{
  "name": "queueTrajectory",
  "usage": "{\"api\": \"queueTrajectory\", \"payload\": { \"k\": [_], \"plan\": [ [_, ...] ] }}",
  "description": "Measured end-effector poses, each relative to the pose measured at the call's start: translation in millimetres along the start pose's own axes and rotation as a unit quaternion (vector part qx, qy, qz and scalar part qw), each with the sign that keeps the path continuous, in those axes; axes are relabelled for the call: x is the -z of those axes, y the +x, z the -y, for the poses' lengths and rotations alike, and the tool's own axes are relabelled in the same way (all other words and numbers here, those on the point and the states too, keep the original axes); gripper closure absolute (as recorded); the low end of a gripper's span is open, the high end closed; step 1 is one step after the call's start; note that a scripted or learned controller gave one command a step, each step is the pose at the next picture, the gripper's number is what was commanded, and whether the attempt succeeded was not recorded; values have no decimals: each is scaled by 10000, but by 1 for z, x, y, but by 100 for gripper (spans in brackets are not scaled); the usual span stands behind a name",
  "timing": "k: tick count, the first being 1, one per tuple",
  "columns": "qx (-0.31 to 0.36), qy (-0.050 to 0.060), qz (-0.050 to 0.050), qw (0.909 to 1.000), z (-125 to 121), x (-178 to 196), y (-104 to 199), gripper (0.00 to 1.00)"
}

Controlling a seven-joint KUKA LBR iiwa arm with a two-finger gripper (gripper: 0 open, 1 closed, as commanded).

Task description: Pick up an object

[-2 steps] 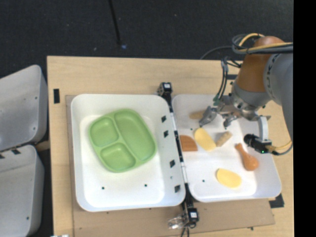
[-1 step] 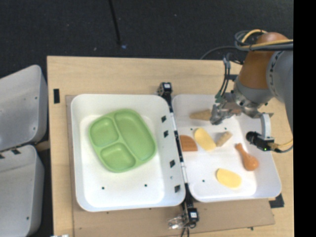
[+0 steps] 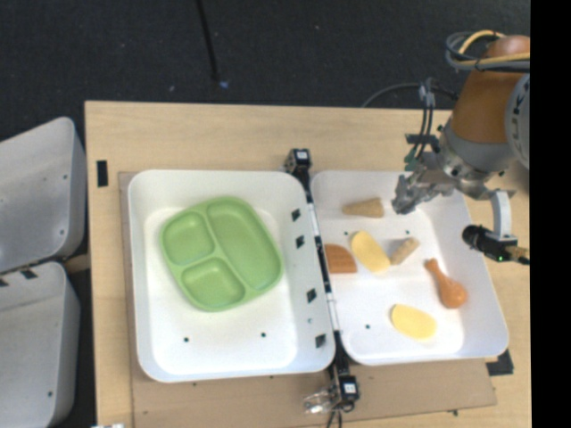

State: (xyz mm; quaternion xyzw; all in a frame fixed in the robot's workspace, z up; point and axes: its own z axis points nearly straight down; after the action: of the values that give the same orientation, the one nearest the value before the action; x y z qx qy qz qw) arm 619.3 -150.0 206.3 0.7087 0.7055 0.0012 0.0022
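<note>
The right bin [image 3: 473,328] holds several toy foods: a tan wedge [image 3: 364,208] near the back, a pale yellow piece [image 3: 369,252] in the middle, a brown piece [image 3: 339,259] at the left wall, a small grey-brown piece [image 3: 405,251], an orange drumstick shape [image 3: 445,283] and a yellow oval [image 3: 413,322] in front. My gripper [image 3: 404,200] hangs over the back of this bin, just right of the tan wedge and above the small grey-brown piece. I see nothing between its tips.
The left bin [image 3: 147,328] carries a green divided plate [image 3: 220,252]. Black clips [image 3: 300,160] run along the seam between the bins. The orange-banded arm [image 3: 486,96] comes in from the upper right, with cables beside it.
</note>
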Motion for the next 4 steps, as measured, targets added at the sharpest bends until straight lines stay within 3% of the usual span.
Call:
{"api": "queueTrajectory", "payload": {
  "k": [1, 4],
  "plan": [
    [19, 11, -2, 10000, -1, 28, -1, 100],
    [56, 38, -12, 10000, 41, 28, 147, 100]
  ]
}}
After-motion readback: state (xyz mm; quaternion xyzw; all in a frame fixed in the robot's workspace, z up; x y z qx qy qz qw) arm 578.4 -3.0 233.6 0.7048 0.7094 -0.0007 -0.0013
